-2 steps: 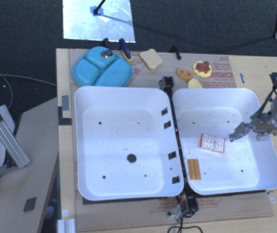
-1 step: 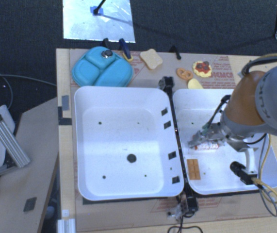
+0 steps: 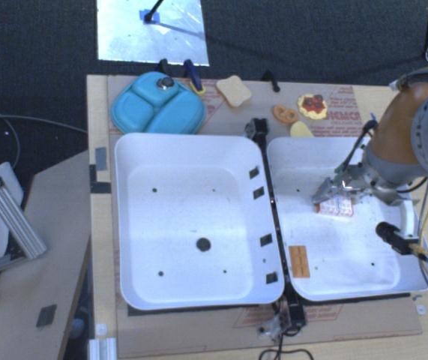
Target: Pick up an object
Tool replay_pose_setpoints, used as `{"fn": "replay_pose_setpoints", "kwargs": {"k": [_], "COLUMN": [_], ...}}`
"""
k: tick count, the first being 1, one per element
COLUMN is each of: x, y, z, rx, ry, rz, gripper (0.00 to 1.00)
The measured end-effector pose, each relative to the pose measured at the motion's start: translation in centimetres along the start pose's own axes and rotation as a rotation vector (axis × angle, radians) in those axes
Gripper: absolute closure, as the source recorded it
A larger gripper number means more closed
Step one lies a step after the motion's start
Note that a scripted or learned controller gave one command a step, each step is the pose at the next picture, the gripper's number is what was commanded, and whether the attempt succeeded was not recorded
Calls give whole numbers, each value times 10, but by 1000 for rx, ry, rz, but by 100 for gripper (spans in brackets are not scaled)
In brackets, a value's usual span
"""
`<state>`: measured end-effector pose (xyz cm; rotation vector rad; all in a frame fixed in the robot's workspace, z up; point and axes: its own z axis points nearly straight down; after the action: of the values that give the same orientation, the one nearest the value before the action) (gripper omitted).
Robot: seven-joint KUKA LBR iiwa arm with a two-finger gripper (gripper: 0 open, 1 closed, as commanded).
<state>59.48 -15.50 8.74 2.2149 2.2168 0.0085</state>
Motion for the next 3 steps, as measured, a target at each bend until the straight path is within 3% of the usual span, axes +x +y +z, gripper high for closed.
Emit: {"fn": "replay_pose_setpoints", "kwargs": {"k": [1,2,3], "x": [25,-51,-54], "y": [46,75,-77], "z": [1,2,-3], "rx": [1,5,0], "ry": [1,2,-3], "rz": [-7,2,5], "gripper": [0,0,0]}}
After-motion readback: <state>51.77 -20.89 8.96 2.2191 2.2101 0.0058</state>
